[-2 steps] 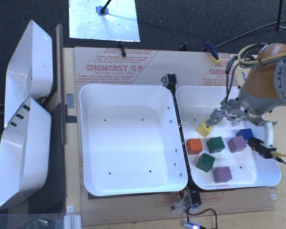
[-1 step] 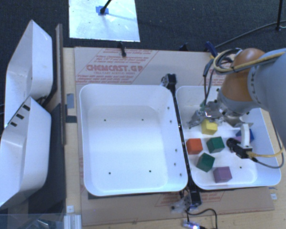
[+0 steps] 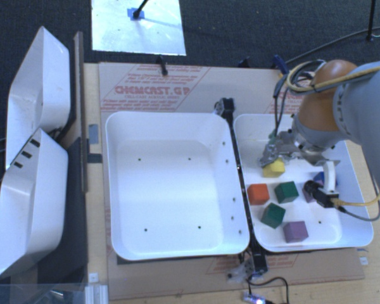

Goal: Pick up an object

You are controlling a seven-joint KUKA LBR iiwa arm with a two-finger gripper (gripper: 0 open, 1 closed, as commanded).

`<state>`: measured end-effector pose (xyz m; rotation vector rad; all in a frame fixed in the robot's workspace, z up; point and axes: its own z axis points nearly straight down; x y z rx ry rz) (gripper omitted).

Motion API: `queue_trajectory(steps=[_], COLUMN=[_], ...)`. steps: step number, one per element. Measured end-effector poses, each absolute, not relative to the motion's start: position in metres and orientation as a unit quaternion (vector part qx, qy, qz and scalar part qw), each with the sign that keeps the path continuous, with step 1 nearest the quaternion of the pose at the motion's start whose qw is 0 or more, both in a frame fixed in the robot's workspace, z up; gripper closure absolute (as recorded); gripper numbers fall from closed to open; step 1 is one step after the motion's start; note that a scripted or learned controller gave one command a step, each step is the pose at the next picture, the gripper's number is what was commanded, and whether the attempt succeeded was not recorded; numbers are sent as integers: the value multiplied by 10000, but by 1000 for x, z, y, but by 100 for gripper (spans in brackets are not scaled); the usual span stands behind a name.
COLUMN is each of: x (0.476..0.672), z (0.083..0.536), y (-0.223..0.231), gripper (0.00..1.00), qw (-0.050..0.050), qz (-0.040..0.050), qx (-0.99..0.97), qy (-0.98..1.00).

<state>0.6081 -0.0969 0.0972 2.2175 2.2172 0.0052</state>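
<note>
1. The arm (image 3: 358, 103) comes in from the right edge of the frame, grey with an orange band above the wrist, and bends down over the right bin (image 3: 354, 233).
2. The pincer (image 3: 275, 154) sits low in the upper left part of the right bin, right at the yellow block (image 3: 274, 167).
3. The metal tips of the pincer meet the top of the yellow block; whether the block is between them or merely beneath them cannot be told, and neither can whether the pincer is apart or together.
4. The yellow block lies near the left wall of the right bin, above the other blocks in the frame.
5. Just below it sits an orange block (image 3: 258, 194), and to the right of that a dark green block (image 3: 286, 191).
6. A second green block (image 3: 273, 215) lies below those two, tilted so that a corner points down.
7. A purple block (image 3: 295, 231) rests near the bottom wall of the right bin, to the lower right of the second green block.
8. A blue object (image 3: 319, 179) is partly hidden behind the white and black fittings of the wrist on the right side of the bin.
9. The left bin (image 3: 123, 233) fills the centre of the frame, touching the right bin along a black divider.
10. Both bins rest on a cardboard sheet (image 3: 155, 87) with red print, which covers the worktop (image 3: 92, 189).
11. Two more white bins (image 3: 31, 163) lean at the left edge of the frame, off the worktop.
12. A shiny metal plate (image 3: 139, 18) lies on the dark floor at the upper left.
</note>
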Motion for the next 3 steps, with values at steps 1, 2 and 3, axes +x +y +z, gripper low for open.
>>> queue_trajectory(steps=[1,2,3], x=[592,638,593], z=[93,188,209], y=[-85,0,67], gripper=[100,100,100], qw=[0,19,-1], qz=[0,37,17], qx=[6893,7045,7048], qy=[7245,7097,7095])
